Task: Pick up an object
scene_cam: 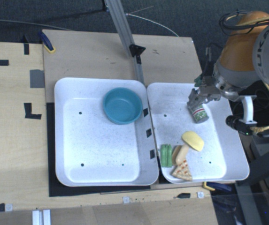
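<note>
Fingers of the end effector (199,102) hang at the far side of the right bin (219,172), just over a small green-and-white can (200,115); whether they are clenched on it I cannot tell. The can looks the likeliest pick, lying apart from the rest. Near-side cluster: one yellow lemon-like piece (193,140), one green pod (165,155), one pizza slice (182,170). One blue bowl (122,105) sits in the left bin (78,172).
</note>
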`<state>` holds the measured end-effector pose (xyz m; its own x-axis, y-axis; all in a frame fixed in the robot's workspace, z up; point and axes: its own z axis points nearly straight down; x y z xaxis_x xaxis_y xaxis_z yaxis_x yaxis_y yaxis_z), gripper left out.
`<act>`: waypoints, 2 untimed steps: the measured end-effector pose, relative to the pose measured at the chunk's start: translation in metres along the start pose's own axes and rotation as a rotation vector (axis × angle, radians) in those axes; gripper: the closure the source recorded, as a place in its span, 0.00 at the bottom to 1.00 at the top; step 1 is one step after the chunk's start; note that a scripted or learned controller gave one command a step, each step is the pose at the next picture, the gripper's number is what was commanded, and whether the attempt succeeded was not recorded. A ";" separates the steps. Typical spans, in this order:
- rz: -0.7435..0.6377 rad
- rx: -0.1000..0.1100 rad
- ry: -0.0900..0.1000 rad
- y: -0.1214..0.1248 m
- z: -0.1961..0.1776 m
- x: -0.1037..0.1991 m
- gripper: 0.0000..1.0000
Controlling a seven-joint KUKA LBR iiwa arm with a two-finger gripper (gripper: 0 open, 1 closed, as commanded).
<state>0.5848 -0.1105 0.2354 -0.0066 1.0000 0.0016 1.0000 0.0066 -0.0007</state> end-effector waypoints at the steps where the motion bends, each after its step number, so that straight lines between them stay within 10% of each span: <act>1: 0.000 0.001 0.000 -0.006 -0.006 0.052 1.00; 2: 0.000 0.001 0.000 -0.005 -0.011 0.101 1.00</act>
<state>0.5795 -0.0098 0.2469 -0.0063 1.0000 0.0012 1.0000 0.0063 -0.0012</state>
